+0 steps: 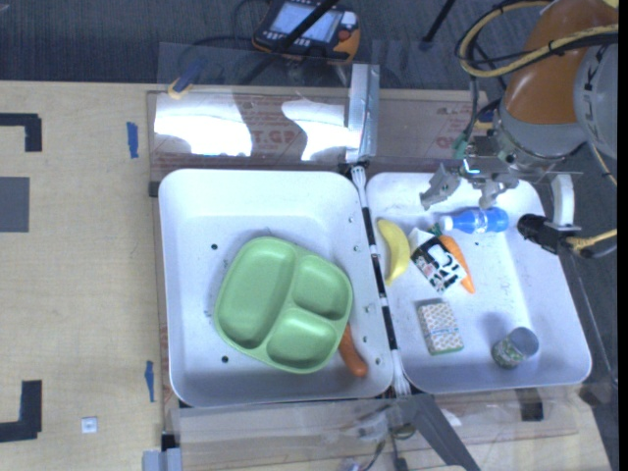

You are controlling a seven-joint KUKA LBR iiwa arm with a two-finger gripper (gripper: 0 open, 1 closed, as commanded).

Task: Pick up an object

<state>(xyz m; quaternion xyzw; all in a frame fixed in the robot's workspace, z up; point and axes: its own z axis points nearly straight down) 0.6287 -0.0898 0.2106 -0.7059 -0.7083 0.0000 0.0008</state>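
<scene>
My gripper (461,192) hangs over the far part of the right bin (564,356), open, with nothing between its fingers. Just in front of it lies a small blue bottle (479,222) with a white cap. A yellow banana (395,248) lies along the bin's left side. Beside it is a black and white packet (436,262) with an orange carrot-shaped piece (457,264) against it. Nearer the front are a patterned box (440,326) and a small tin can (514,347).
The left bin (186,214) holds a green divided plate (284,304), with an orange piece (352,353) poking out by its right front edge. A metal divider (362,116) stands behind the bins. Cables and the arm's body crowd the far right.
</scene>
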